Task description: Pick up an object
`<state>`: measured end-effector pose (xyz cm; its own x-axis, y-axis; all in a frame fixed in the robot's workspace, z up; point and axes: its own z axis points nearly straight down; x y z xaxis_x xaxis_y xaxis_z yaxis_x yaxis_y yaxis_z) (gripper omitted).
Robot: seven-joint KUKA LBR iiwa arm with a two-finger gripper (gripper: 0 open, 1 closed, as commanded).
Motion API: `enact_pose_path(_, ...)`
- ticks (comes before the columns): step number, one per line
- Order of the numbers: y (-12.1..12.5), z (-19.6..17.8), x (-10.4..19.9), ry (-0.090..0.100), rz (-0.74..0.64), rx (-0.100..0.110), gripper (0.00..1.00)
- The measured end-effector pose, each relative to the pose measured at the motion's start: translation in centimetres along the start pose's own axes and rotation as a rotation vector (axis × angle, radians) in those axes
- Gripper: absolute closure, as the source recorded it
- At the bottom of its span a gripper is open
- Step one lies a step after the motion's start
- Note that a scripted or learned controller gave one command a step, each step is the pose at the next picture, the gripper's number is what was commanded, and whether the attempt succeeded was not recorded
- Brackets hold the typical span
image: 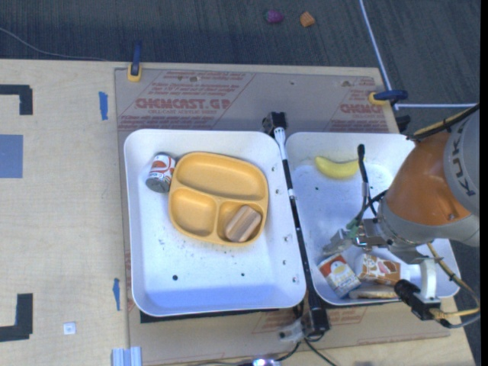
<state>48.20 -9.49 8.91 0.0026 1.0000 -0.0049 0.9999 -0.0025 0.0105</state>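
While the gripper (347, 241) hangs low over the right bin (328, 197), presumably targeting the snack packets (358, 271), finger state: cannot tell.

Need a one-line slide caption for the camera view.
KUKA arm's tool low in the right bin over snack packets, banana behind; yellow tray and can in left bin.

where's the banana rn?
The banana lies in the right bin, near that bin's far edge, up-image from the gripper and the snack packets at the near end.
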Motion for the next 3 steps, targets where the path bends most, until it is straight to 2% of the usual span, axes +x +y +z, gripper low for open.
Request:
enact_pose_path(1, 0.3, -1.1, -0.4, -0.011, 0.004, -0.013, 1.0)
enact_pose_path(2, 2.1, -9.7, 5.7, 0.006, -0.004, 0.008, 1.0)
enact_pose_path(3, 2.1, -9.7, 5.7, 0.005, -0.004, 0.009, 0.0)
